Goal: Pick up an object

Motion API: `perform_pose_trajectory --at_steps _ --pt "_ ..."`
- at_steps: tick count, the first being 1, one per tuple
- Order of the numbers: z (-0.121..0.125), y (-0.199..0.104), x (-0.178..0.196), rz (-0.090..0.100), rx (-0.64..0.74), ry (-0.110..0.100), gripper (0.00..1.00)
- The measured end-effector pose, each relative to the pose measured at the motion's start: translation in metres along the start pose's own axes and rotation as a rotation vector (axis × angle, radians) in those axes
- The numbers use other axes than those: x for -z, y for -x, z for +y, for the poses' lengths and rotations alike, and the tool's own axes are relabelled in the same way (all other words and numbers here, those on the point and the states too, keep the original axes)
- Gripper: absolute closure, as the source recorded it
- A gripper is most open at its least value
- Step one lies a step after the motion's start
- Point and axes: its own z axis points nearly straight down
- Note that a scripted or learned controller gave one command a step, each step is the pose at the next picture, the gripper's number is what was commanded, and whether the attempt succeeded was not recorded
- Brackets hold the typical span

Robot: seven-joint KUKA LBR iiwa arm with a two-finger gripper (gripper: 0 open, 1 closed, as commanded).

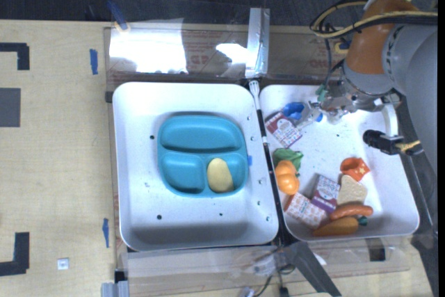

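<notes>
1. At six o'clock in the right bin (pixel 407 215), a sausage (pixel 353 211) and a brown roll-shaped piece (pixel 338 225) lie against the near wall, touching each other.
2. Just beyond them sit a pink carton (pixel 304 209), a purple carton (pixel 325 190) and a bread slice (pixel 352 189), packed together (all toy food, by the look).
3. An orange carrot with green leaves (pixel 286 174) rests at nine o'clock against the bin's left wall; a red piece (pixel 354 166) lies at about three o'clock.
4. In the left bin (pixel 132 149), a blue divided tray (pixel 201 152) holds a yellow egg-shaped object (pixel 220 174) in its near right compartment.
5. Toward eleven o'clock in the right bin lie a maroon-and-white packet (pixel 283 127) and a blue object (pixel 294 110).
6. The gripper (pixel 331 106) hovers at twelve o'clock, just right of the blue object; its opening and contents cannot be made out.
</notes>
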Motion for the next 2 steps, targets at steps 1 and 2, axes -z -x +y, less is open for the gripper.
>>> perform_pose_trajectory --at_steps 1,2 --pt "0.0031 -0.013 -0.0061 -0.004 -0.028 0.007 0.0" --pt "-0.0007 -0.0135 -0.0014 -0.002 -0.026 -0.009 1.0"
